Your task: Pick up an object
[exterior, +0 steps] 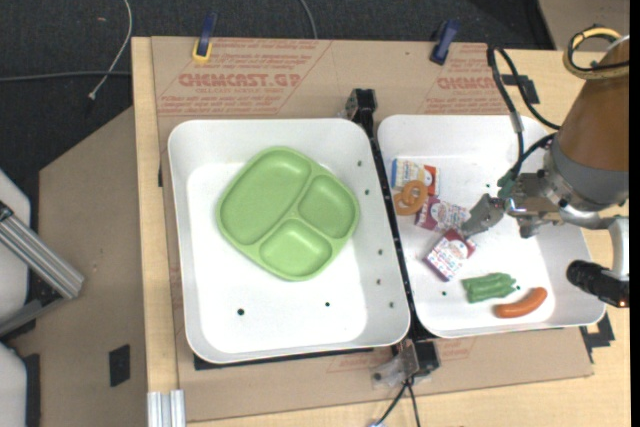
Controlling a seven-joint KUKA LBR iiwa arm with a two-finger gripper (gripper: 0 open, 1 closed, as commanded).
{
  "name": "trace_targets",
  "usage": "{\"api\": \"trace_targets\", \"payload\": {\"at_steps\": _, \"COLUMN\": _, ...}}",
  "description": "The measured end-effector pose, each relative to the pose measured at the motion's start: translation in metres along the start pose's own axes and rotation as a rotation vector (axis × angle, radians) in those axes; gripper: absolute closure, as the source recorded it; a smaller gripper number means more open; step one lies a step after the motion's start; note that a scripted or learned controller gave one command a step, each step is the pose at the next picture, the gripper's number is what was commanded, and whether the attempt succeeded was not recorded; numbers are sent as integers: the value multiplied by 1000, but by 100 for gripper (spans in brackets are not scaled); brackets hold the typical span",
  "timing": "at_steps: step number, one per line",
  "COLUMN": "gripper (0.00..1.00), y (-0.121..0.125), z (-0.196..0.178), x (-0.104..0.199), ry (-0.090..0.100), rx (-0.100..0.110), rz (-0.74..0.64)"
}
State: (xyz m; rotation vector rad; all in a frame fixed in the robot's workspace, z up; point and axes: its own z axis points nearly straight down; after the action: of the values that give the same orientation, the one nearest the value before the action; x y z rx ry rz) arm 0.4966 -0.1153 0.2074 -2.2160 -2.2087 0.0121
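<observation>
The right bin (pixel 455 137) holds several small items. A packet with a brown ring-shaped snack (pixel 411 189) lies at its left side, and a purple wrapper (pixel 445 214) sits just below it. Nearer the front are a red and white packet (pixel 447 258), a green toy vegetable (pixel 488 287) and an orange sausage-shaped toy (pixel 520 302). My gripper (pixel 484 215) hangs low over the middle of this bin, right beside the purple wrapper and above the red and white packet. I see nothing held in it.
The left bin (pixel 200 215) carries a light green divided plate (pixel 288 212). A black clamp (pixel 361 103) sits between the bins at the back. Cables (pixel 510 100) trail along the arm over the right bin's far edge.
</observation>
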Motion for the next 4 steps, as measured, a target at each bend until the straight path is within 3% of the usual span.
{"api": "trace_targets", "payload": {"at_steps": 1, "gripper": 0, "y": 3, "z": -6, "x": 0, "ry": -2, "rx": -13, "rz": -3}}
{"api": "trace_targets", "payload": {"at_steps": 3, "gripper": 0, "y": 6, "z": 100, "x": 1, "ry": -1, "rx": -7, "rz": -2}}
{"api": "trace_targets", "payload": {"at_steps": 4, "gripper": 0, "y": 10, "z": 119, "x": 3, "ry": 3, "rx": -17, "rz": -5}}
